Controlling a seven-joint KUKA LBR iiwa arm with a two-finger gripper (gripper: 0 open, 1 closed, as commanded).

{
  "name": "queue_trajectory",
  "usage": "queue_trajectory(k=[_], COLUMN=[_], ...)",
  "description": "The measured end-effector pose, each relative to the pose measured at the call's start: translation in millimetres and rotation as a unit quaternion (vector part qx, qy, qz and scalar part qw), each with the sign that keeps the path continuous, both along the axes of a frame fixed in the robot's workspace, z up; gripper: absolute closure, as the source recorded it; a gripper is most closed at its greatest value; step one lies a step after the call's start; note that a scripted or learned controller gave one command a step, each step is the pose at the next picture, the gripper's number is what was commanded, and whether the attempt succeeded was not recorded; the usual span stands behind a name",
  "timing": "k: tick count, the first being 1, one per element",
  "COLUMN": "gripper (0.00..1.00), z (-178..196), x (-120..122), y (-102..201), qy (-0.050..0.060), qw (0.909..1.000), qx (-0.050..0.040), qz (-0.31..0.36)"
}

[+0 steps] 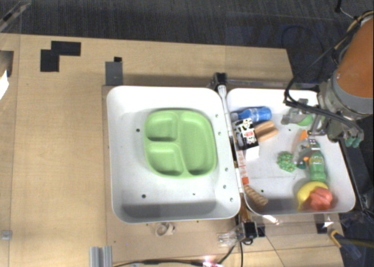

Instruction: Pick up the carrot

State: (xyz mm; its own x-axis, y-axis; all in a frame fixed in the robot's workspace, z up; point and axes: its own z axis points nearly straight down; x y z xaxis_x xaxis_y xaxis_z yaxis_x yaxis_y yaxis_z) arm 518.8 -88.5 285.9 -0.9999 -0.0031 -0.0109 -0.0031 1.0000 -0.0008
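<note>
- A wooden bench (58, 160) bears two white bins.
- The carrot (302, 135) lies in the right bin (263, 97), just under the gripper (306, 156).
- Whether the claw grips it, I cannot tell.
- Best to centre over the carrot before closing.

A single fixed camera sits above the surface (58, 160) and looks down at a slant, far enough back to take in both white bins whole: the left bin (117, 143) near the frame's middle, the right bin (345, 166) close to the right edge. Dark floor (187, 3) fills the top strip, beyond the surface's far edge
</note>
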Motion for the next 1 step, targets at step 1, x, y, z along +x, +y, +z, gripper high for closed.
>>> queue_trajectory(k=[1], gripper=[0.0], z=[-46.5], x=[61.9], y=[-62.1], qy=[0.0], qw=[0.9962], qx=[0.0004], qz=[-0.087])
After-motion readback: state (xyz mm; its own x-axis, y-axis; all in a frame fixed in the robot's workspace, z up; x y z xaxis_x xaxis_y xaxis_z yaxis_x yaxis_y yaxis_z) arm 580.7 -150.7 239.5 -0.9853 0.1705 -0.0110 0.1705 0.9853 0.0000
